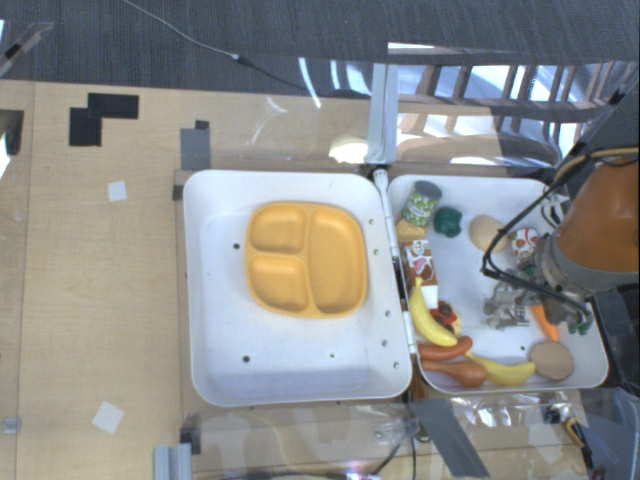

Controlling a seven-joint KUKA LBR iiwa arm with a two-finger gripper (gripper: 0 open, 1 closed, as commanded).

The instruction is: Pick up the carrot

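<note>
Down at the near rim of the right bin [596, 368] lies a row of smooth plastic food: a brown potato [552, 360], a curved yellow banana [505, 371] and two glossy sausages [445, 349], all pushed to the wall as loose things do when a bin is stirred. Just beyond the potato is the carrot [543, 320], a short orange taper of which I see little, since my gripper [510, 308] hangs over the bin floor just to its left and my wrist covers part of it. Whether my hand is parted or closed I cannot tell from this height, and nothing shows as held. I judge I am poised beside the carrot, not on it, so the grasp is yet to be made. Farther on sit a pale round egg-like thing [485, 230], a dark green lump [447, 222] and a small green-labelled can [421, 206]. Across the divider, the left bin [215, 368] holds a matte yellow plate [304, 258] with three wells, set in the middle.
</note>
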